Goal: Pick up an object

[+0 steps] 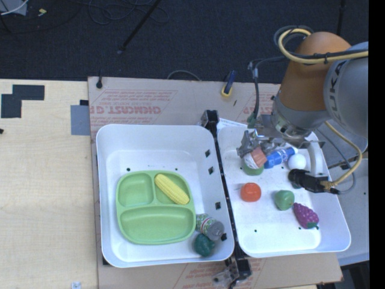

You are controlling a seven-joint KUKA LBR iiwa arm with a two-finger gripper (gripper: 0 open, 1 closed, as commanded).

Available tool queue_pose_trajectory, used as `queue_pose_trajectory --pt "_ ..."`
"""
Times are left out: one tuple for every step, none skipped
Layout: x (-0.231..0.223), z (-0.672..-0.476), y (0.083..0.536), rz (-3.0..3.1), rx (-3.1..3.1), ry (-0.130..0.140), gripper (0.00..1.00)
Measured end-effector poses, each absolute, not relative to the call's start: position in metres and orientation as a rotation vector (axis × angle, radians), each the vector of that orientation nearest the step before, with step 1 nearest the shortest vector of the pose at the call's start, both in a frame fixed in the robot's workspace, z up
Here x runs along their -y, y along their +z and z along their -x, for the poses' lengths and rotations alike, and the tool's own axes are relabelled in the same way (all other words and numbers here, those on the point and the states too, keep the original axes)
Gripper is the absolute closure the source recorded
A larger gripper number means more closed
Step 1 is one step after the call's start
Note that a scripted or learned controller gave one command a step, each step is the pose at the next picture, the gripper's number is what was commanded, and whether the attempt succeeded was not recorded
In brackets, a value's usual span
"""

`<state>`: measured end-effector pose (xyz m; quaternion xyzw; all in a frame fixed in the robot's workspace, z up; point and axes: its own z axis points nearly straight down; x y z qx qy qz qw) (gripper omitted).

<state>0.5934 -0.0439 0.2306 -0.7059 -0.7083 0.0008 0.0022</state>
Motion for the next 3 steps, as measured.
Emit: queue_pose_trajectory --pt "-0.001 -0.602 0.226 2.217 2.223 0.003 1.0" --pt "-0.053 -0.607 0.233 2.214 2.225 0.0 1.0" --pt "-0.085 -0.604 0.235 2.216 2.223 0.004 1.0"
